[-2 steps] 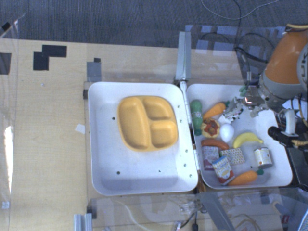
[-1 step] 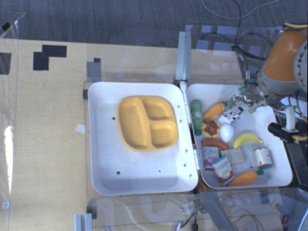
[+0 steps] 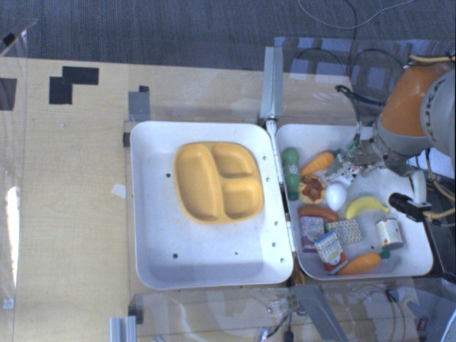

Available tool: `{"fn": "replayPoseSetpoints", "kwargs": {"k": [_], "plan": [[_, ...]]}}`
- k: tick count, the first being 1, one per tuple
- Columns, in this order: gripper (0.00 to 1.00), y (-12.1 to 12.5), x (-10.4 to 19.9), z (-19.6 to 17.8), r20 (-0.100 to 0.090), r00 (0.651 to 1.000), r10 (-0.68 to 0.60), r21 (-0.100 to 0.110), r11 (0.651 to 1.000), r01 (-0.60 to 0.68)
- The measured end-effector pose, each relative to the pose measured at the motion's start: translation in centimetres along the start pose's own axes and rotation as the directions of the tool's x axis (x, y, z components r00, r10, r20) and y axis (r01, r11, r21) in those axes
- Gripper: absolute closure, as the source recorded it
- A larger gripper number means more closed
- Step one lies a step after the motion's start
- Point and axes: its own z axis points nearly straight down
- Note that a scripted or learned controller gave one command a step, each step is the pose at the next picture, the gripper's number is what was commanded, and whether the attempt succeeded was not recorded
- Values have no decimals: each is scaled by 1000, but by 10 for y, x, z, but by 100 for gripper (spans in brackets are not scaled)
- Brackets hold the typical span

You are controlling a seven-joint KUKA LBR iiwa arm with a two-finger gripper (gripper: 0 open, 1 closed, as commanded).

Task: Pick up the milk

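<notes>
Although it sat among heavier-looking toys, the milk [image 3: 328,249], a small blue-and-white carton with a red patch, looked light and fairly stiff, probably a hollow toy box with smooth, somewhat slippery faces that could dent or twist out under a hard squeeze. It lay tipped on its side near the front wall of the right bin [image 3: 420,266], just beside an orange carrot [image 3: 360,263] and a pinkish packet [image 3: 311,231], with a speckled cracker [image 3: 345,230] close behind it. My judgement was that a hold across its two flat, narrower sides, about mid-body, would serve best, since the neighbours crowded it. The gripper [image 3: 354,164] hung toward the back of the same bin, above a white egg [image 3: 335,193], well apart from the carton; whether it was spread or pressed together could not be told.
</notes>
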Motion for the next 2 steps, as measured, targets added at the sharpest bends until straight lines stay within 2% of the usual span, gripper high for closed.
{"fn": "replayPoseSetpoints", "kwargs": {"k": [1, 2], "plan": [[100, -2, -2, -7, -4, 1000, 4, 12, 1000, -3], [100, 21, 14, -121, 3, 998, 55, -6, 998, -55]]}}
